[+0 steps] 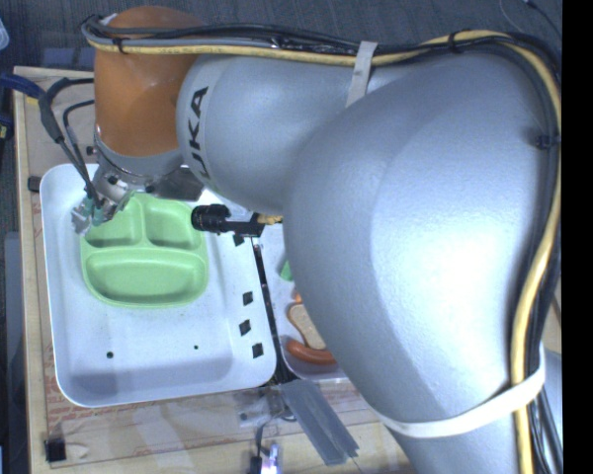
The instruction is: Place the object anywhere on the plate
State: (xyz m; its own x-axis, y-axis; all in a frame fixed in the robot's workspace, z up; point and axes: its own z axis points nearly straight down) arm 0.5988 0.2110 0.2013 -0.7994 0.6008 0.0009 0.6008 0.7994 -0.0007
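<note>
A light green divided plate (143,257) lies in the left white bin (148,363), toward its far side. My gripper (94,208) hangs over the plate's far left corner, at the end of the arm's orange band. Something small and teal-grey sits at the gripper's tip, too small to name. The big grey arm covers most of the right bin. Parts of an orange and a tan object (306,339) show at that bin's left edge under the arm.
The left bin's near half is bare white floor. A black divider strip (260,304) with clips runs between the bins. Wooden bench edge (178,423) lies in front. A metal bracket (311,418) sticks out near the front.
</note>
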